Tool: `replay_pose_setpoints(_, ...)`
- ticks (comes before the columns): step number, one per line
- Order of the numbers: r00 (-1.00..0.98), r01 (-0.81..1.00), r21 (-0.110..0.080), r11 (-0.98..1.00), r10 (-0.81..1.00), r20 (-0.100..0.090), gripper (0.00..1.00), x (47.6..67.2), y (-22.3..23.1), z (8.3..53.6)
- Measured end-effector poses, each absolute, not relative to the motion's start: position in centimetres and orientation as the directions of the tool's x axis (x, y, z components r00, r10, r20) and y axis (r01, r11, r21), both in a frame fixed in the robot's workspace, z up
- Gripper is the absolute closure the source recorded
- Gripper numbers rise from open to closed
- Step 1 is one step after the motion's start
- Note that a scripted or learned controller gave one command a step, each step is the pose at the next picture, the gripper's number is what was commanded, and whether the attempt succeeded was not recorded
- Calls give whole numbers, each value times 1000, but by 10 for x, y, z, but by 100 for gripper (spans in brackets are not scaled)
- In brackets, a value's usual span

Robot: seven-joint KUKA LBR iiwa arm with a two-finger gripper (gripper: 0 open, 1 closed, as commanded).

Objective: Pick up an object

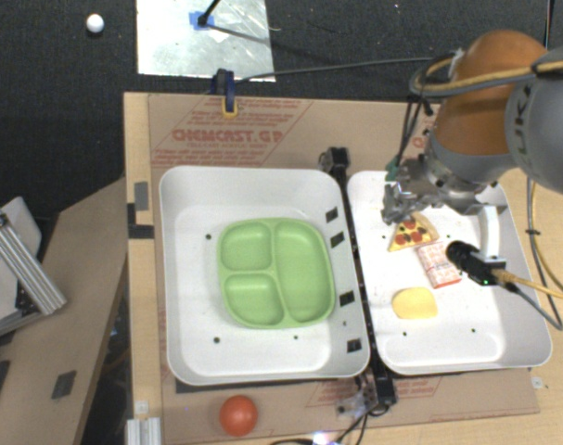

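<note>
In the right bin (504,341) lie a pizza slice toy (413,234), a small pink and white box (438,265) and a yellow lemon-like piece (415,303). My gripper (402,202) hangs over the bin's far left part, right above the top edge of the pizza slice. I see nothing held in it. The left bin (184,248) holds a green divided plate (275,272).
An orange ball (238,414) rests on the cardboard in front of the left bin. A blue clamp (224,89) sits at the board's far edge. A metal frame (17,258) stands at the left. The arm's orange band (490,82) looms over the right bin's far side.
</note>
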State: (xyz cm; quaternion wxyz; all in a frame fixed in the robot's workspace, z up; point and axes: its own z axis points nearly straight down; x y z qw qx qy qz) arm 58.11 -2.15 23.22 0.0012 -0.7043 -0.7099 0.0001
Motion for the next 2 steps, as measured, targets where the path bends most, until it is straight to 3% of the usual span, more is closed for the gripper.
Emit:
replay_pose_setpoints(1,-9,1000,-1,9,1000,2,100,554,25,237)
replay_pose_setpoints(2,-10,1000,0,10,1000,2,100,541,72,241)
